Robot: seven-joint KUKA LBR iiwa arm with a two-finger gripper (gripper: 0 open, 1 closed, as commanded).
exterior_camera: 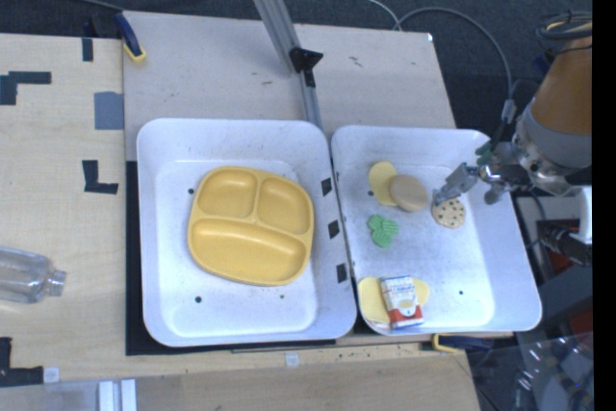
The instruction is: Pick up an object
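Across the frame's middle, a pale wooden bench [58, 159] with dark tape marks bears two white bins. Left bin [154, 236] holds a yellow divided plate [252, 224]. Right bin [500, 284] holds a cookie [449, 214] just under the end effector [452, 188], whose grip state I cannot tell. Small carton [401, 300], lower right: print unreadable.

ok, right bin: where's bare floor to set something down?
Bare: the far strip above the yellow disc, and the near-right floor between the carton and the right wall of the bin. Crowded: the middle, with tan puck, green piece, cookie and gripper.
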